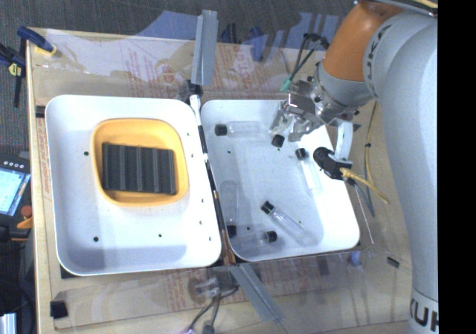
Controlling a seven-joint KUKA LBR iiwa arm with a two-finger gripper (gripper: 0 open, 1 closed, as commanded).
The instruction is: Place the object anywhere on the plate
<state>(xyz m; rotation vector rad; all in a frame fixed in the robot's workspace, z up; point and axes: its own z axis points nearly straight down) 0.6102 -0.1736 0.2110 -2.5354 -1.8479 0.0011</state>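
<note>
Camera view shows the table from above with two white bins side by side. The left bin (67,198) carries a yellow plate (139,132) with a dark ridged insert (140,169) lying on it. The right bin (338,225) holds several clear tubes with black caps: one near its upper left corner (236,129), one toward the lower middle (282,218), another low by the front wall (256,236), and one more near the right side (305,165).

The gripper (286,130) hangs over the upper part of the right bin, low among the tubes, with the arm's orange band (353,42) above it. I judge the step in hand to be the pick: nothing from the right bin lies on the plate yet, and the gripper sits over the tubes, well apart from the plate. A small black cap shows just below the gripper (277,140), but whether it is touching that piece or merely beside it is unclear. How wide it stands I cannot tell, since its metal parts are a blur of grey at this angle, and no tube is plainly clamped in it.

The next move calls for a sure hold on one tube, a lift clear of the bin wall, and a carry leftward across the divide to the plate
</note>
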